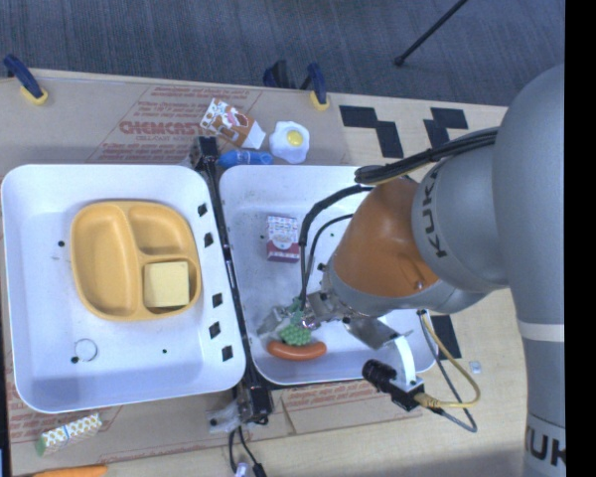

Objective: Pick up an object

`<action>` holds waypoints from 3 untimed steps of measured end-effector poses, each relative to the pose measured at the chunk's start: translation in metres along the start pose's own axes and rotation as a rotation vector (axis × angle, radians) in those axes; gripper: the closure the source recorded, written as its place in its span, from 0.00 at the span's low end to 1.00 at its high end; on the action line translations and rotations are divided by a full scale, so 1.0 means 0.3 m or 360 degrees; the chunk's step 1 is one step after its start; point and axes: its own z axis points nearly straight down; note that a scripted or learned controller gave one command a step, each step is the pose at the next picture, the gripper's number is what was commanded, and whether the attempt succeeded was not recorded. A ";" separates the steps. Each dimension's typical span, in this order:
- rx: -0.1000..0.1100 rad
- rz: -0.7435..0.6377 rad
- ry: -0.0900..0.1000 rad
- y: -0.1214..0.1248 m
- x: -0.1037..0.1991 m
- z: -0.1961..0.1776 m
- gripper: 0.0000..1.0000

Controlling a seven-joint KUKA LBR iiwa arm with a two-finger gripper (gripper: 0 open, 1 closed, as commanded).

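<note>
My gripper [300, 318] is low in the front part of the right bin [246, 207], under the grey and orange wrist [382, 246]. It is right over a small green bumpy toy [297, 335], which lies against an orange carrot-like piece [298, 350]. The wrist hides much of the gripper. A small red and white box [283, 238] lies further back in the same bin, apart from the gripper.
The left bin [30, 266] holds a yellow divided plate [104, 256] with a pale yellow block [167, 284] in one compartment. Behind the bins lie a fried-egg toy [291, 139], a blue item [244, 157] and a snack packet [224, 119]. Cables trail at the front right.
</note>
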 end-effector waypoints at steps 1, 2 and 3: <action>0.0003 -0.0009 0.0002 0.001 0.000 -0.032 1.00; -0.0004 -0.0626 -0.0005 0.049 0.180 -0.334 1.00; -0.0003 -0.0933 -0.0006 0.282 0.174 -0.338 1.00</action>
